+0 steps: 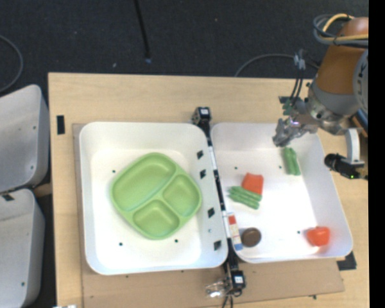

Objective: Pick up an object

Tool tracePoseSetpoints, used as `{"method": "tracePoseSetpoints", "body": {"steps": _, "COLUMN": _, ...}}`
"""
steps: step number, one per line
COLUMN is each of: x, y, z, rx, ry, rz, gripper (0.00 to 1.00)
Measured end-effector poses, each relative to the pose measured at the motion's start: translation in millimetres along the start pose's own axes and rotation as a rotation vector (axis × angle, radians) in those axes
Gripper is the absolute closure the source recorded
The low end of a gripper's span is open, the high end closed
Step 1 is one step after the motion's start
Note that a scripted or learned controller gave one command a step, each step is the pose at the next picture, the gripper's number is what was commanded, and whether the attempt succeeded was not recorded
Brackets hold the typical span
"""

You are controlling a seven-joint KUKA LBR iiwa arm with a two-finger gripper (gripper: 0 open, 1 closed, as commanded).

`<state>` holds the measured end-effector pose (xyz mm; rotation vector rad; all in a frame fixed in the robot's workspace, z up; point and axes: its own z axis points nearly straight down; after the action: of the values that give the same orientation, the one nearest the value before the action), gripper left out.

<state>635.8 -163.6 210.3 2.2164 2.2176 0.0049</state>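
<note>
Lowest in the camera view, at the front edge of the right bin [333, 191], sit a small brown round piece [251, 237] by the divider and an orange-red toy piece [318, 236] toward the front right corner. Further back in the same bin lie a red-orange block [253, 183] touching a green pod-shaped toy [245, 197], and, near the far right corner, a green elongated toy [291, 161] lying roughly lengthwise. The left bin [90, 172] holds a light green divided plate [156, 195]. The gripper [286, 133] hangs over the far edge of the right bin, just beside the upper end of the green elongated toy; whether it is spread or pressed together cannot be told at this angle, and nothing is seen pinched in it. That toy looks the likeliest target. It is probably a light, hollow plastic food model: stiff, smooth and a little slippery, not fragile. Its rounded sides could let it roll or squirt out of a poor pinch, so the best hold seems to be across its narrow width near the middle, squarely over its long axis.
</note>
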Motion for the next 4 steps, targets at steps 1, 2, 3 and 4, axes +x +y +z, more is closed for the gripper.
{"method": "tracePoseSetpoints", "body": {"steps": 1, "x": 1.9, "y": -6.4, "z": -49.1, "rx": 0.0, "ry": 0.0, "rz": -0.005, "gripper": 1.0}}
{"method": "tracePoseSetpoints", "body": {"steps": 2, "x": 52.1, "y": -10.1, "z": -36.7, "rx": 0.006, "ry": 0.002, "rz": -0.005, "gripper": 1.0}}
{"method": "tracePoseSetpoints", "body": {"steps": 3, "x": 101.5, "y": -15.0, "z": -46.2, "rx": 0.006, "ry": 0.003, "rz": -0.006, "gripper": 1.0}}
{"method": "tracePoseSetpoints", "body": {"steps": 4, "x": 148.4, "y": -32.4, "z": -39.9, "rx": 0.007, "ry": 0.002, "rz": -0.005, "gripper": 1.0}}
